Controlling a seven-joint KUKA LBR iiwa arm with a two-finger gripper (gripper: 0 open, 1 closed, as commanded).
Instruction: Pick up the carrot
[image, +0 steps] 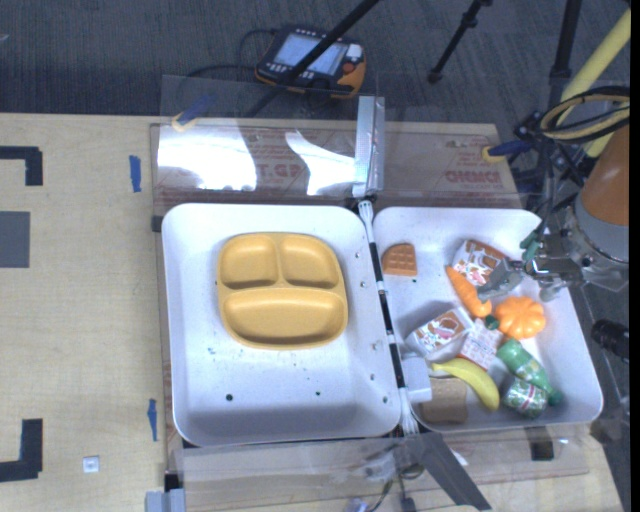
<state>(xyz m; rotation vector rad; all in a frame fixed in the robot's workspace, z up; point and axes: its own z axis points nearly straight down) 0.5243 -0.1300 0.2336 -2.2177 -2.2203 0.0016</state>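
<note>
Where the arm reaches over the right bin's (415, 222) far right rim, the end effector (515, 272) hangs with fingers parted, holding nothing, just beside the carrot (466, 292). That carrot lies mid-bin, crowded by a pumpkin (521, 316) and snack packets (440, 333). Bare floor surrounds the yellow tray (283, 290) in the left bin (190, 330).

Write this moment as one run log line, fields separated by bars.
task: pick up carrot | carrot: in right bin, beside pumpkin | pincer: at carrot | lifted: no
</note>
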